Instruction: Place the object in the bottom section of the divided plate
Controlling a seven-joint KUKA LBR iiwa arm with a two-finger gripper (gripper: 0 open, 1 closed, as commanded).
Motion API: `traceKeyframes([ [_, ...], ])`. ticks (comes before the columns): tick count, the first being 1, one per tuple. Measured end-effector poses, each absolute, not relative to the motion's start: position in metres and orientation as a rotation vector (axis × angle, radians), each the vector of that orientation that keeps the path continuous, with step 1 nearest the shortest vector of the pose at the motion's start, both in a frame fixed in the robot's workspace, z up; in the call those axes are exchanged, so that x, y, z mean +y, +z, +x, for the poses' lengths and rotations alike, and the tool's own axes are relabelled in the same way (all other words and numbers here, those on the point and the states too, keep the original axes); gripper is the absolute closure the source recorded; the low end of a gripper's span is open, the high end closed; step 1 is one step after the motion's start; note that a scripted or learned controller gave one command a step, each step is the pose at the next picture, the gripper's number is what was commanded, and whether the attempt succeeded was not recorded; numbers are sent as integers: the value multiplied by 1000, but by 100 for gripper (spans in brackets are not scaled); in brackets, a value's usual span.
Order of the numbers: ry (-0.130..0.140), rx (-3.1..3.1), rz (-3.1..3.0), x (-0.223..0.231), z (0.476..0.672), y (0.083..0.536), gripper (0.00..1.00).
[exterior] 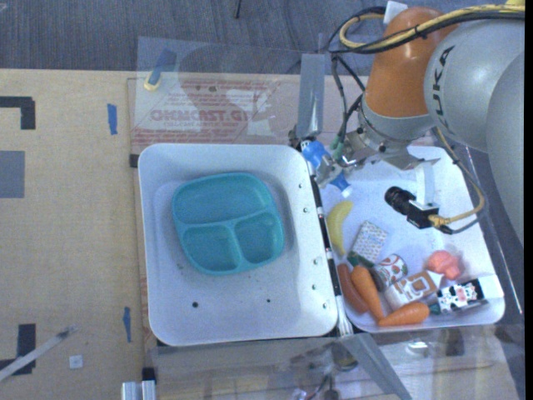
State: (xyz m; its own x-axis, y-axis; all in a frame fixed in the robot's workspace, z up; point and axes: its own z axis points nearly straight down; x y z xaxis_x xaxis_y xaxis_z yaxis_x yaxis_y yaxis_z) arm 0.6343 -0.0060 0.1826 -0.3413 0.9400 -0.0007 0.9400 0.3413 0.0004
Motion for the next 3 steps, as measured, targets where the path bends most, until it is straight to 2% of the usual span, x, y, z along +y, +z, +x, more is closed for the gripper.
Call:
traceKeyframes([
  [2, 1, 2746, 1522, 129, 667, 176, 100],
  [3, 1, 2747, 1521, 130, 667, 176, 0],
])
